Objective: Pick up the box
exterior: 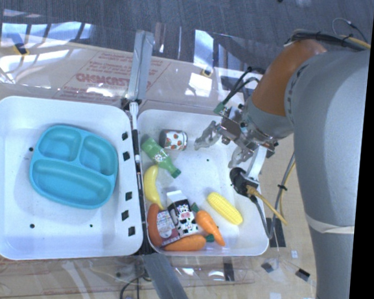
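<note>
Overhead, the grey arm (319, 124) with its orange band reaches in from the right and ends over the upper part of the right bin (254, 239), where the claw (223, 139) hangs above the white floor. Nothing lies between its fingers; whether they are spread or closed I cannot tell from this slant, since the wrist hardware and cables crowd them. The box (182, 215), a small carton with a black-and-white cow pattern, sits low in the same bin, well apart from the claw, wedged among other things: a carrot (208, 224) just to its right, an orange piece (182, 243) below it, and a red-labelled packet (165, 224) touching its left side. A banana (151, 185) lies above-left of the box, next to the bin's left wall, and a corn cob (225, 209) lies to the right. Nearer the claw are a green bottle (159, 156), tilted, and a small can (173, 140) lying on its side. The left bin (1, 227) holds a blue divided plate (75, 166). Both bins rest side by side on the worktop (52, 277).
</note>
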`<control>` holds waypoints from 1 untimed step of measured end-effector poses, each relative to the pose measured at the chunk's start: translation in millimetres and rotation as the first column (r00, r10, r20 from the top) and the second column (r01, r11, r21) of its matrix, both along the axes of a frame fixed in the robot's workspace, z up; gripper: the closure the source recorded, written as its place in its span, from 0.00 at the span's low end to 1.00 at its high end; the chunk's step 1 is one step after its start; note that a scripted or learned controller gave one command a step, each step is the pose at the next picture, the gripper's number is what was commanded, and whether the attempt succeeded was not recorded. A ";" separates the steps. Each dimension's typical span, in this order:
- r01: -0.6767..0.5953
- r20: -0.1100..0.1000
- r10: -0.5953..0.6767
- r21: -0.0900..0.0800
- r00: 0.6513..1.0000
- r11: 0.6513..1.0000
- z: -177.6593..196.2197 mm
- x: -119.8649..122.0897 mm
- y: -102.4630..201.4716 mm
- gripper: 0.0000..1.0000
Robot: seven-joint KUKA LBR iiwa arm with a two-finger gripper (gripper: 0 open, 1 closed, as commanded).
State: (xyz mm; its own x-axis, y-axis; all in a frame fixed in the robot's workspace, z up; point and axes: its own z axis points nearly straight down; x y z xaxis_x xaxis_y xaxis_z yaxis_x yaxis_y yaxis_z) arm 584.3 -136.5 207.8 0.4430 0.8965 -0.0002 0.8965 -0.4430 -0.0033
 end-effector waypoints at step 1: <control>0.040 -0.001 -0.040 0.000 0.999 0.999 -116.5 46.4 -26.9 0.00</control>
State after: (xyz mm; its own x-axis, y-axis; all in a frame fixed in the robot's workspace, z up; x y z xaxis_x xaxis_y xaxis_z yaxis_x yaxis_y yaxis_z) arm 630.7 -163.5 91.3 0.4788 0.8779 -0.0008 0.8779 -0.4788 -0.0036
